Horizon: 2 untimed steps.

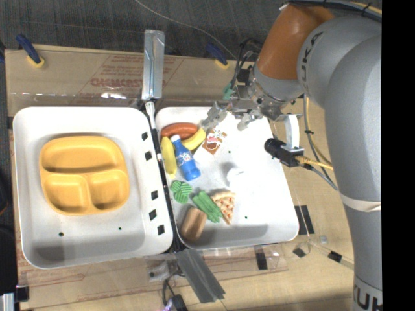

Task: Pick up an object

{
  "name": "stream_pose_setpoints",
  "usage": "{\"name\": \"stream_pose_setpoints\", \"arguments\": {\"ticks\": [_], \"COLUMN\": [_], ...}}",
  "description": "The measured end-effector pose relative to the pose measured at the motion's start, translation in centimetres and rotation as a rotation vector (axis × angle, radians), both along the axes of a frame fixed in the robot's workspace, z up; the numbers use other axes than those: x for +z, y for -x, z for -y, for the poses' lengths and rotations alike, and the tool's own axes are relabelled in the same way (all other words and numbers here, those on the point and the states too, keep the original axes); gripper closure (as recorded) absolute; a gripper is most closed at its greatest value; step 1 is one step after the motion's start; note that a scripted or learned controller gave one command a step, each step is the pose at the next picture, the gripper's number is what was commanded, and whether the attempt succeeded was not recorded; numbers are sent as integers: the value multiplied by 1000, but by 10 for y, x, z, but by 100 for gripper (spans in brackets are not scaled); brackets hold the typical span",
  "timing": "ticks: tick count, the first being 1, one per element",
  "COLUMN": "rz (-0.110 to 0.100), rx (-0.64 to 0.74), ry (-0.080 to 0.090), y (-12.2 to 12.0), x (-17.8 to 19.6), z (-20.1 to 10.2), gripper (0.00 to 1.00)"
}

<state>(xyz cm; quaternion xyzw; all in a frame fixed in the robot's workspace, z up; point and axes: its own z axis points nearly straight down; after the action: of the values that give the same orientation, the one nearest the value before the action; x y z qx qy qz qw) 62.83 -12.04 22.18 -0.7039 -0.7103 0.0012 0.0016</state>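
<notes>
Hovering over the far edge of the right bin [279,193], my gripper [230,116] hangs with its two fingers spread apart and nothing between them; one fingertip [213,117] points toward the toys, the other sits just beside it to the right. Just below that left fingertip lies a small brown-and-white piece [213,142], near but not touching. To its left a red sausage [177,129] lies along the bin's far-left corner, with a yellow banana [194,138] curved just beside it. A blue bottle [187,159] with a white cap lies tilted below those, touching a second yellow piece [168,154] that runs along the bin's left wall. Further toward the near side I see a green leafy item [181,190], then a green ridged piece [207,205] resting against a pizza slice [224,207], and a brown cylinder [192,223] by the near-left corner. All of these crowd the left half of this bin. A black fitting [283,150] on my wrist sticks out over the bin's right rim. Across the divider, the left bin [26,193] holds a yellow divided tray [84,172], lying flat and well apart from my fingers.
</notes>
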Motion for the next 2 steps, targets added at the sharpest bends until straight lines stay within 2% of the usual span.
{"name": "stream_pose_setpoints", "arguments": {"ticks": [1, 2], "rz": [5, 9], "rx": [280, 625], "ry": [1, 4], "y": [12, 11], "x": [34, 130], "z": [-17, 21], "gripper": [0, 0]}}
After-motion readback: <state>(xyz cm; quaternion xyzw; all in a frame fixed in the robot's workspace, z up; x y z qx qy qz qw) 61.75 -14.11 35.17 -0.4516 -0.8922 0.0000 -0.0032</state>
